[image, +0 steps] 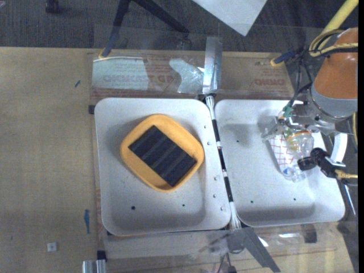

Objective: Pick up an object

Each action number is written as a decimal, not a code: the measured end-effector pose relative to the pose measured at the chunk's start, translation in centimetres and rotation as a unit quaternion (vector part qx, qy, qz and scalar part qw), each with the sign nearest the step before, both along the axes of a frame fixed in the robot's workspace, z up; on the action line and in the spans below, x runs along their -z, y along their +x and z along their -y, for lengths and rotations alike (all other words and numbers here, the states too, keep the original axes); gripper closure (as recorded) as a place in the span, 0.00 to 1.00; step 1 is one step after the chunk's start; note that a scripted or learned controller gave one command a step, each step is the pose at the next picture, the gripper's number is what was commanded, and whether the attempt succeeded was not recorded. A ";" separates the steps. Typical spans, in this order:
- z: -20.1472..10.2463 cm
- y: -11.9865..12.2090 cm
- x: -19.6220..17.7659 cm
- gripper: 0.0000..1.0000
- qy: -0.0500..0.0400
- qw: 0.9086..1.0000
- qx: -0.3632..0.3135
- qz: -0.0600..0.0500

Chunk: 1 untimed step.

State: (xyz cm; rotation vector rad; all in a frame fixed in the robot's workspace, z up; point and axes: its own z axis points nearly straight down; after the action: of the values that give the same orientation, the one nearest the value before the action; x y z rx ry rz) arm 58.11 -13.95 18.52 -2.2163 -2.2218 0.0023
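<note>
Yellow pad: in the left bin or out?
In. The yellow pad lies flat on the left bin floor, dark ribbed face up, inside its rim.

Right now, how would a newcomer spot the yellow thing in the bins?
Find the left white shallow bin of the pair. The rounded-square yellow-orange plastic block lies near its middle, turned at an angle. Its dark ribbed panel on top sets it apart from the clear crinkled wrapper in the right bin.

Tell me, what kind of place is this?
Probably a robotics lab or test workshop. A grey and orange robot arm reaches over two white bins taped to a wooden bench, and an office chair base stands on carpet behind.
</note>
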 end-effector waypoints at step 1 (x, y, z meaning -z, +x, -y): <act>2.2 2.7 7.3 0.00 -0.002 1.000 0.005 0.004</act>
State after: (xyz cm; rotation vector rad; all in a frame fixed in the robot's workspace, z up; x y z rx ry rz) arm 60.80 -16.17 11.17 -2.2336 -2.2179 -0.0025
